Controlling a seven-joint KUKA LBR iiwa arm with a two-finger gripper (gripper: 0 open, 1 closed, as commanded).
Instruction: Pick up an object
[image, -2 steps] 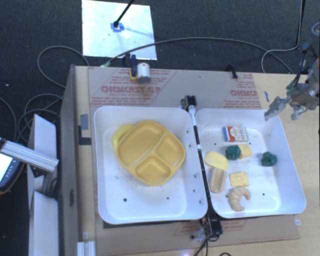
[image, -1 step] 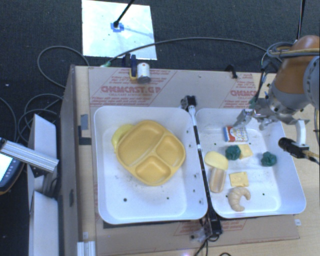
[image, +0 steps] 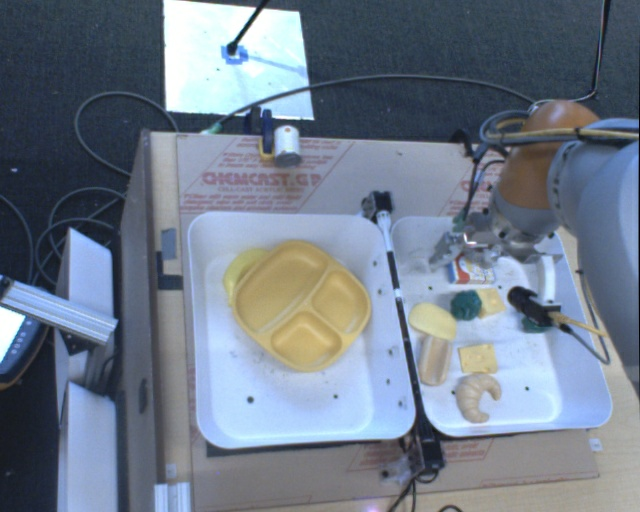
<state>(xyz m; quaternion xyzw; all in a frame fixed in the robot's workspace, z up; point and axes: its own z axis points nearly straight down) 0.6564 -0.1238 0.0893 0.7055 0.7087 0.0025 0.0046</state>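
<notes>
camera view shows the gripper (image: 468, 250) low over the back of the right bin (image: 575, 395); whether its fingers grip anything i cannot tell. toy foods crowd below: green piece (image: 465, 304), croissant (image: 478, 395). a close could catch two or miss.

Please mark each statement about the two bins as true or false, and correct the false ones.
1. The yellow tray lies in the left bin. True.
2. The croissant lies in the left bin. False: it lies in the right bin, near the front.
3. The tool is above the right bin's back part. True.
4. The green piece lies on the yellow tray. False: it lies in the right bin.
5. The cheese square lies behind the croissant. True.
</notes>
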